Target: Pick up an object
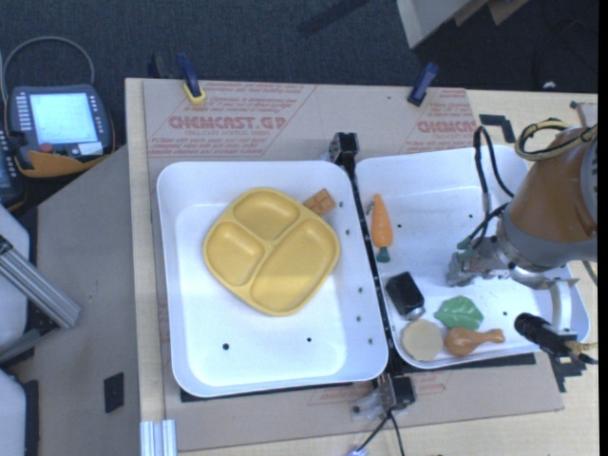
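Observation:
The right bin point(427, 183) holds several small things. An orange carrot point(381, 222) lies by its left wall, with a black block point(406, 294) below it. Along the front edge sit a tan round piece point(422, 339), a brown drumstick point(471, 340) and a green leafy piece point(459, 311). My gripper point(465, 265) hangs low over the bin's middle right, just above the green piece and to the right of the black block. I see nothing between it and the bin floor.
The left bin point(190, 331) carries a yellow divided plate point(272, 250) with a small brown block point(320, 201) at its upper right edge. The grey and orange arm point(556, 207) covers the right bin's right side. A black divider point(366, 255) runs between the bins.

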Robot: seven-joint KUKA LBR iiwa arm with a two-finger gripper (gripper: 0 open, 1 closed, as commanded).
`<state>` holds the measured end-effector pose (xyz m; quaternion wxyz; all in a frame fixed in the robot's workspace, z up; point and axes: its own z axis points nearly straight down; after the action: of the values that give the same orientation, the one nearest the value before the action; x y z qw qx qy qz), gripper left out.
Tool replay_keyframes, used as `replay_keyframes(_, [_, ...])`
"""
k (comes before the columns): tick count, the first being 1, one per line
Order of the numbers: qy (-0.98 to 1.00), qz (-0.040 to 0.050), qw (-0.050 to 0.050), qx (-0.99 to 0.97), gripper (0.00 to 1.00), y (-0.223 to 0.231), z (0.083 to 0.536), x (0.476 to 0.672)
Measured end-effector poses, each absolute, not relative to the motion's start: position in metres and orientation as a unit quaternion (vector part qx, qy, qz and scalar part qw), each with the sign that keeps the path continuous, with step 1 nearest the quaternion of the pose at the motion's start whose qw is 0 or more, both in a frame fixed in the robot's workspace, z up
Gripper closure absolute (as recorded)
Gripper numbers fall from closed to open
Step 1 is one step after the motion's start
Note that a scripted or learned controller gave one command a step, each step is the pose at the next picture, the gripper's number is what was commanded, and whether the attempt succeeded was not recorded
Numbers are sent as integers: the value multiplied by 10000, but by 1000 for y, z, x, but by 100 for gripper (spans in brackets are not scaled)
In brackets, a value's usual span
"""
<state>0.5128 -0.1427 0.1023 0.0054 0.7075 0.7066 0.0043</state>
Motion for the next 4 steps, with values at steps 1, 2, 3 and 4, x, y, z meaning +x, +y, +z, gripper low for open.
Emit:
replay_keyframes(1, [7074, 11, 28, 7068, 100, -145, 145, 515])
replay_keyframes(2, [7077, 16, 31, 7065, 100, -138, 190, 517])
replay_keyframes(3, [7078, 21, 40, 7064, 100, -135, 247, 528])
replay_keyframes(4, [7074, 6, 13, 7068, 100, -91, 252, 542])
